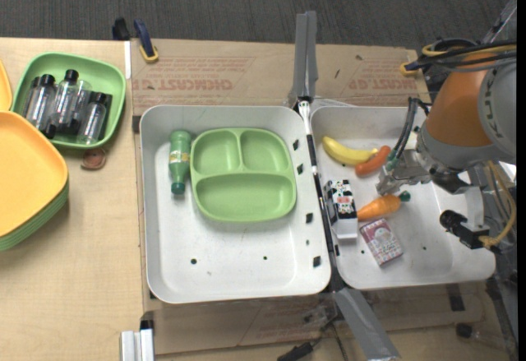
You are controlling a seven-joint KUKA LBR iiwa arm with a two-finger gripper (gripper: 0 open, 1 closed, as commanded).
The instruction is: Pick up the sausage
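The sausage (372,161), a short red-orange piece, lies in the right bin (427,265) against the right end of a yellow banana (345,151). My gripper (393,179) hangs low over the bin, just right of and below the sausage and directly above an orange carrot (380,206). The wrist and the grey arm with its orange band (460,108) cover the bin's back right part. Nothing shows clearly held in the gripper.
A small black-and-white toy (341,198) and a pink box (382,241) lie near the right bin's left side. The left bin (238,269) holds a green divided plate (243,173) and a green bottle (178,160). Yellow plates (29,187) and a green tray of bottles (70,100) sit far left.
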